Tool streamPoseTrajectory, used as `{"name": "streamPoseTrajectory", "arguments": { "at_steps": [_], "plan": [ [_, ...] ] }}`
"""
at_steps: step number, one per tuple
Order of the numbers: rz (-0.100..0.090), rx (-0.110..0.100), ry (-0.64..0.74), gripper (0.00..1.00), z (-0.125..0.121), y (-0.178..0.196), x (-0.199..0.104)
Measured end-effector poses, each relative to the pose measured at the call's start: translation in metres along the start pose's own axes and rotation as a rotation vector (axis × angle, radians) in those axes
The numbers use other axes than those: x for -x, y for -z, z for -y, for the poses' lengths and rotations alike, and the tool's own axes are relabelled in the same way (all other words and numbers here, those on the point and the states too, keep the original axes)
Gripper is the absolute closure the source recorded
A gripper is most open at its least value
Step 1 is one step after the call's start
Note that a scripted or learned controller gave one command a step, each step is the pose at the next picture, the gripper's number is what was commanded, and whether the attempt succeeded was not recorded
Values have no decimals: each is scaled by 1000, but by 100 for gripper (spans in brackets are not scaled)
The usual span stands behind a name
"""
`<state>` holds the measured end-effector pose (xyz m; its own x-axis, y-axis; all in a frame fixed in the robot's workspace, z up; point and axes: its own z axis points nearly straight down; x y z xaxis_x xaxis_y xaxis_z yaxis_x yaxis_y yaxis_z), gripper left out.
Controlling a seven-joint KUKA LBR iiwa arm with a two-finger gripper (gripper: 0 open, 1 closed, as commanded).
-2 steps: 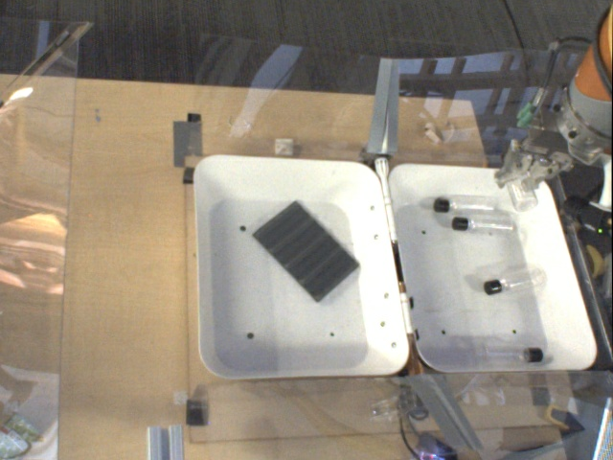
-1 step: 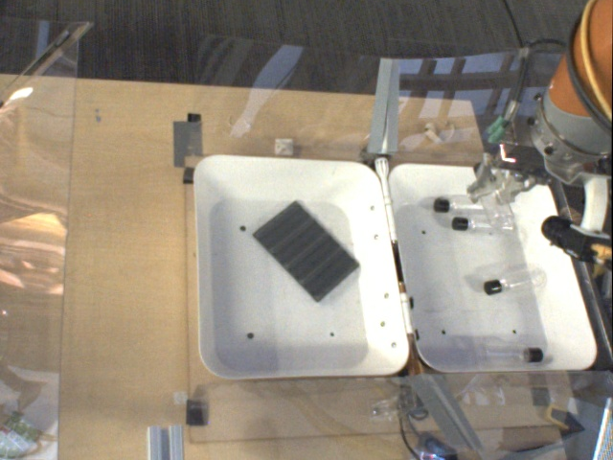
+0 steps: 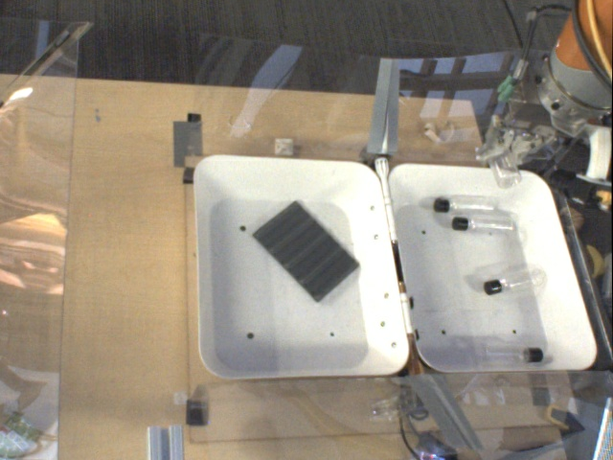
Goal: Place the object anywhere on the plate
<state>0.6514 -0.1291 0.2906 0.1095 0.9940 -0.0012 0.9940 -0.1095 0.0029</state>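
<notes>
On the wooden bench (image 3: 115,286) sit two shallow white bins side by side. The left white bin (image 3: 215,343) carries a dark grey ribbed rectangular plate (image 3: 306,250), lying flat and turned at a slant, a little toward the bin's far edge from its middle.

The right white bin (image 3: 565,286) holds four clear plastic tubes with black caps. Two lie close together near the far left corner: one clear tube (image 3: 464,203) and, just beside it toward the near edge, a second tube (image 3: 484,223). A third tube (image 3: 511,283) lies near the bin's middle, and a fourth tube (image 3: 508,355) lies along the near edge, its cap toward the near right corner.

The grey arm with the orange band (image 3: 582,46) hangs over the bench's far right corner. Its tool (image 3: 505,166) sits at the right bin's far edge; whether it is spread or pressed together cannot be told.
</notes>
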Motion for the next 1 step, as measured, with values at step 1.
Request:
{"name": "streamPoseTrajectory", "arguments": {
  "at_steps": [1],
  "plan": [
    [-1, 0, 15, 100, 87, -62, -23]
  ]
}}
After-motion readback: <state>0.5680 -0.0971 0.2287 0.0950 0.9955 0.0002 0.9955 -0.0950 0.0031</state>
